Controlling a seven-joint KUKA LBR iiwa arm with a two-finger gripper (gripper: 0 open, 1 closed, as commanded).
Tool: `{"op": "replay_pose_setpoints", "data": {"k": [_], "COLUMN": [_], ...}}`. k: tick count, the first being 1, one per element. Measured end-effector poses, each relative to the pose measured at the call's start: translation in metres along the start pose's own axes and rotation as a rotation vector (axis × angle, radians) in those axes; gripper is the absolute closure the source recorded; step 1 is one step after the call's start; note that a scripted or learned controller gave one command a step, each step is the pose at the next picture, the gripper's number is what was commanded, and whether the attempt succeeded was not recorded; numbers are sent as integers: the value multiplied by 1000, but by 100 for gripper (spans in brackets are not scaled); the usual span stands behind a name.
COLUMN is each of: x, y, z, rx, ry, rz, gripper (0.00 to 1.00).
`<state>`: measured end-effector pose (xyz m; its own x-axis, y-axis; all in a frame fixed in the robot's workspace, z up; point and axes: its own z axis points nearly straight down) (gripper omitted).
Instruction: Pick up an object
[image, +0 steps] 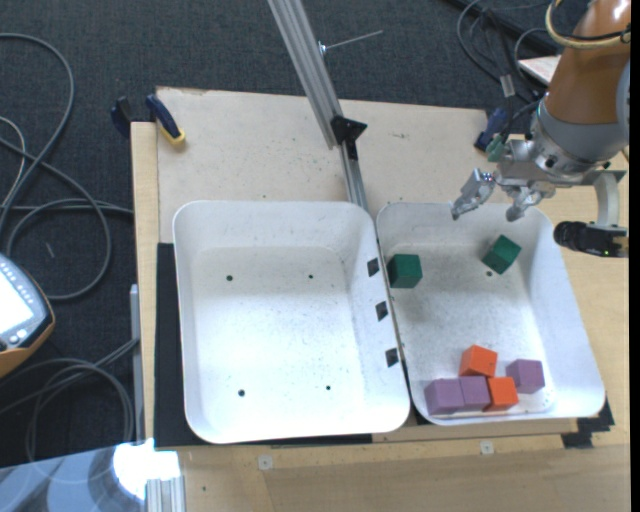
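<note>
The gripper (492, 205) hovers wide open and empty above the right bin (572, 330), so it must next descend onto the nearby green cube (501, 254).

fingers (467, 205) spread above right bin (566, 300) | green block (501, 254) below

Arm (590, 70) cut off by top and right edges; grey device (18, 310) cropped at left edge.

Dark carpet floor (70, 150) with loose cables (40, 200); wooden bench (250, 150), perhaps plywood.
</note>
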<state>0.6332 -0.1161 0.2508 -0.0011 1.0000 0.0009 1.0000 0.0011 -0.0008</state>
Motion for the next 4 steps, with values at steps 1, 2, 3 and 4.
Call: {"op": "replay_pose_setpoints", "data": {"k": [1, 2, 3, 4], "x": [-88, -48, -11, -14], "y": [-62, -61, -135, -152], "z": [-83, -49, 51, -26], "rx": [-10, 2, 12, -10], "ry": [-8, 1, 4, -3], "rz": [10, -3, 1, 0], "gripper": [0, 0, 0, 0]}}
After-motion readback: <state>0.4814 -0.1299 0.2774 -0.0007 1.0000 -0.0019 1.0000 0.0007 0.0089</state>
